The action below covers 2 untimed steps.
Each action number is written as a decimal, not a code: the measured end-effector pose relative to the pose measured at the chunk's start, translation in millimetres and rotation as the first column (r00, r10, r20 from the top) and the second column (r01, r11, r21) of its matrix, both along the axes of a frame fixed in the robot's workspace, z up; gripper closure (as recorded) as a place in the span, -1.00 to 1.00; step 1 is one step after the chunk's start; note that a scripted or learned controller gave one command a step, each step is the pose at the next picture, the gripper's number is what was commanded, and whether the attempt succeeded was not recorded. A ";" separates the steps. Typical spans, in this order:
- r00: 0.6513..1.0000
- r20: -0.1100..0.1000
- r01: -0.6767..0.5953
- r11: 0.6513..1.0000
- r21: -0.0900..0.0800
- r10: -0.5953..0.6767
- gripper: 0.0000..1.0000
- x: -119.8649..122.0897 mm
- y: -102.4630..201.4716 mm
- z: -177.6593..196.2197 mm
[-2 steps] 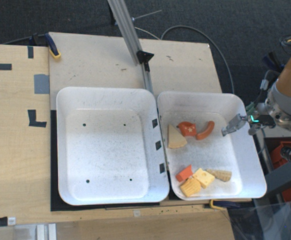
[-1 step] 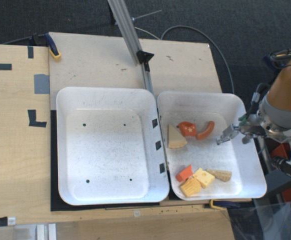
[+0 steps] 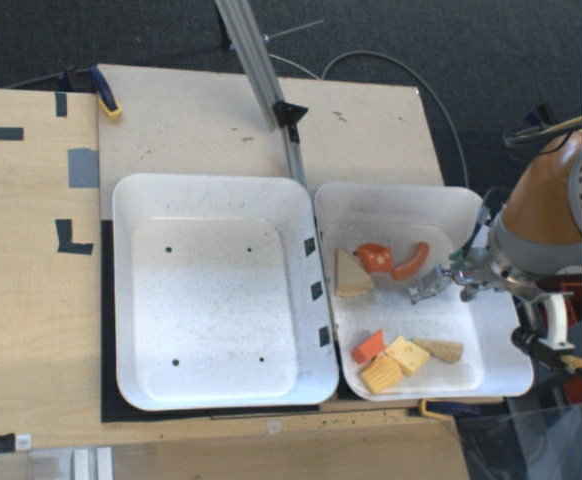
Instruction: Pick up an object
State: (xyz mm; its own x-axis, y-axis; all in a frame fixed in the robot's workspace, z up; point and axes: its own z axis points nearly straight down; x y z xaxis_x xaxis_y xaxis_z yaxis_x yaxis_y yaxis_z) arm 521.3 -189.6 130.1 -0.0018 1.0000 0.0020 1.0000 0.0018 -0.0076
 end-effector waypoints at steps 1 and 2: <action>1.000 0.006 0.001 1.000 -0.003 -0.001 -1.00 -0.1 0.3 -42.8; 1.000 0.007 0.000 1.000 -0.002 0.000 1.00 0.2 1.0 -31.0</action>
